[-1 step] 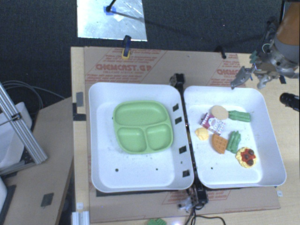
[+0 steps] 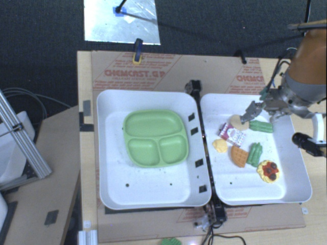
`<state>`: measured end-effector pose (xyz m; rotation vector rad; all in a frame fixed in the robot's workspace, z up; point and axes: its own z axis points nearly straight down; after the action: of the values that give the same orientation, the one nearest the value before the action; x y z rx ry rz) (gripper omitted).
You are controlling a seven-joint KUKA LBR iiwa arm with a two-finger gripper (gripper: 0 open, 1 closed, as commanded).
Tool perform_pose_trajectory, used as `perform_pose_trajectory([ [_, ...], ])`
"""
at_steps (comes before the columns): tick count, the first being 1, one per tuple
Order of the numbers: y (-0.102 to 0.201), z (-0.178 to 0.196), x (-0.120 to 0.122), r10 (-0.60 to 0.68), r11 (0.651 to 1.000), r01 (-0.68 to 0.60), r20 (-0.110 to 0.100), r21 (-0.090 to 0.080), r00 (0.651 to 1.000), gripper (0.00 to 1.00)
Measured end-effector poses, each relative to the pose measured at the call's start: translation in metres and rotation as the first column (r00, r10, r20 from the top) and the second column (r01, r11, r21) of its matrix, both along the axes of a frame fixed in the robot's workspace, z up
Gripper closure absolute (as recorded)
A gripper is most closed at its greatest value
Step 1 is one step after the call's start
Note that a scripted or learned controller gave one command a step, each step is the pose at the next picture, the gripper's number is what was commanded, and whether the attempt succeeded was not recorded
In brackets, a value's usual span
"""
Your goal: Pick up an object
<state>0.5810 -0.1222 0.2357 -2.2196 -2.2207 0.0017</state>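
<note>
Where cardboard shows, red "CHEMCAST GP" reads.

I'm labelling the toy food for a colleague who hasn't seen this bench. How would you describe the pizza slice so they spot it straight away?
Look in the right bin, the one without the green plate. The toys sit in a cluster, and the pizza slice is nearest the front right corner. It alone is yellow with dark red spots; beside it lie a plain green piece and an orange waffle.

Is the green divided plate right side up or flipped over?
Right side up. The green plate in the left bin shows three recessed compartments facing up, none holding any item.
</note>
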Motion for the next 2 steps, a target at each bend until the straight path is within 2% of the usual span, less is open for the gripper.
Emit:
perform_pose_trajectory([
  [1, 0.023, -0.041, -0.037, 0.000, 1.000, 0.000, -0.001, 0.001, 1.000, 0.00],
  [2, 0.012, -0.084, -0.059, 0.000, 1.000, 0.000, 0.001, 0.000, 1.000, 0.00],
])
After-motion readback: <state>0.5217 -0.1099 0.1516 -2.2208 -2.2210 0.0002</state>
